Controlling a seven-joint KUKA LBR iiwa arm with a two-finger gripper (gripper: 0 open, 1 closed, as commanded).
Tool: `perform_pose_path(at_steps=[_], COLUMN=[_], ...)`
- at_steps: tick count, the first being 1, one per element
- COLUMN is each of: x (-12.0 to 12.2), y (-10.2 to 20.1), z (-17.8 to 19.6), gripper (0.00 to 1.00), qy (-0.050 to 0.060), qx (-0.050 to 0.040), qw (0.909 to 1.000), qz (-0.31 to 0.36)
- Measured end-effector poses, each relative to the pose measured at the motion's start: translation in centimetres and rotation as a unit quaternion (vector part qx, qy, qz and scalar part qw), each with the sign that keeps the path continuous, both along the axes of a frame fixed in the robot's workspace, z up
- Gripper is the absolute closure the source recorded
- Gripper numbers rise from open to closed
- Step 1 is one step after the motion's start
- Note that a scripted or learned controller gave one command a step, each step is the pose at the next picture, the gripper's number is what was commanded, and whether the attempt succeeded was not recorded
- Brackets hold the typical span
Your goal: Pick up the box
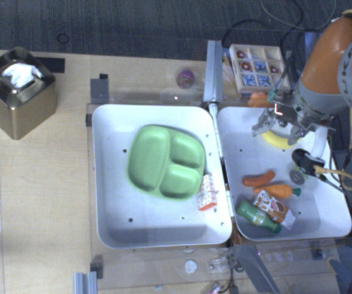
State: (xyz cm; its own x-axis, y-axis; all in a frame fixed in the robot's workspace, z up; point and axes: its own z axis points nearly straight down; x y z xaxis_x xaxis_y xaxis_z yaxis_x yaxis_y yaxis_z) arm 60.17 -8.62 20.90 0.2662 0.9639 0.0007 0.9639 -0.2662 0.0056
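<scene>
Gripper (278,127) hangs over a banana (276,141); its opening cannot be told. The box (272,205) lies well below it, apart.

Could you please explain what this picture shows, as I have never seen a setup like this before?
One fixed camera looks down at a slant on a wooden bench. The grey and orange shape at the right is a robot arm; its gripper hangs above the back of the right bin, close over a yellow banana. I cannot tell whether it holds anything. That bin also contains an orange sausage-shaped toy, a carrot, a green bottle and a small orange box. The left bin holds a green divided plate and a small white and red carton beside it. On the bench outside the bins stand a tissue box at the far left and a patterned box behind the right bin.
</scene>
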Motion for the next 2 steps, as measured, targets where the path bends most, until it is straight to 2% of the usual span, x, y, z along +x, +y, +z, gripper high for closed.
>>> perform_pose_path(at_steps=[1, 2], x=[-0.3, -2.8], y=[4.2, 3.2], z=[-2.4, -2.4], gripper=[0.0, 0.0], qy=[0.001, 0.001], qx=[0.0006, 0.0003], qw=[0.9999, 0.9991], qz=[-0.012, 0.042])
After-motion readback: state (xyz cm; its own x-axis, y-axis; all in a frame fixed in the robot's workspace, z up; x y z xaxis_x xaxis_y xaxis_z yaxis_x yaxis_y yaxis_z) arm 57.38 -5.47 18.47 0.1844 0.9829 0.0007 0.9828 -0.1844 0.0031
